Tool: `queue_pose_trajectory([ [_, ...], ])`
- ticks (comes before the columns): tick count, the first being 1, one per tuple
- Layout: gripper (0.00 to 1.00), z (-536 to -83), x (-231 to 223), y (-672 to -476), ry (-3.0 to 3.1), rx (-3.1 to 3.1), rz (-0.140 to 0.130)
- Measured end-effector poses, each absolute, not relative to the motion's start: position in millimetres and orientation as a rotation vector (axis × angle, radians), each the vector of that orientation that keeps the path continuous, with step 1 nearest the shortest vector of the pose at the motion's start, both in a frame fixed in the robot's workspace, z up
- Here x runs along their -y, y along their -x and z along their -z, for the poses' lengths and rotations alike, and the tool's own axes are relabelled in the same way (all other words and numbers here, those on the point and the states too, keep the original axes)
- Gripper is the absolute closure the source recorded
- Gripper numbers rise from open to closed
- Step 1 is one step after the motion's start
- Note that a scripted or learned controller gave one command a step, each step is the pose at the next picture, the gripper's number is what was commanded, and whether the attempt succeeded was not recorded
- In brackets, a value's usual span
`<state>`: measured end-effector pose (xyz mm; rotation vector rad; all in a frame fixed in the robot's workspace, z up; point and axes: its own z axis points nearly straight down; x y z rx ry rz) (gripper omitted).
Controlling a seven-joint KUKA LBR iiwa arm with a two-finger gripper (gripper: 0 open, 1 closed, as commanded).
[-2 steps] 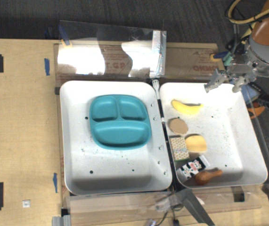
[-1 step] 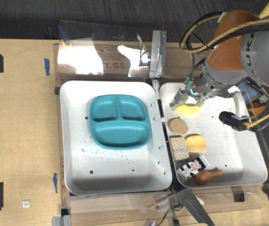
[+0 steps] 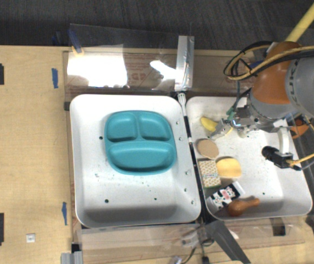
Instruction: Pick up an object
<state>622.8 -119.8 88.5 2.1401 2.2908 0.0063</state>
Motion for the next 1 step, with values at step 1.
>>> queue_pose_trajectory([
  [1, 0.0, -85.5, 104.5, -665.2, -2.121, -2.326, 0.011],
])
